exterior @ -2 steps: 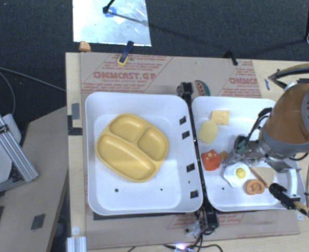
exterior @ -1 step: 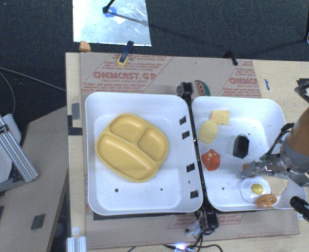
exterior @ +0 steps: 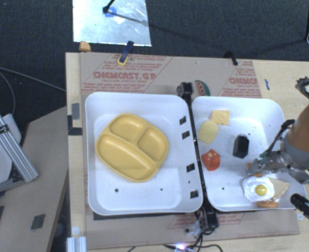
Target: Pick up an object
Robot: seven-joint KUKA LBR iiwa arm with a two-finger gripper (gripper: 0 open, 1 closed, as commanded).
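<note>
The right bin [exterior: 273, 109] holds a fried egg toy [exterior: 259, 189], white with a round yellow yolk, lying flat near the bin's front right corner beside a tan slice [exterior: 279, 188]. The pincer [exterior: 260, 168] hangs just above the egg at the arm's end; whether it is wide, narrow or holding anything cannot be told. Elsewhere in that bin lie a red tomato piece [exterior: 210, 159], a black block [exterior: 240, 146] and pale yellow pieces [exterior: 208, 132]. The left bin [exterior: 99, 193] carries a yellow divided plate [exterior: 132, 147].
</note>
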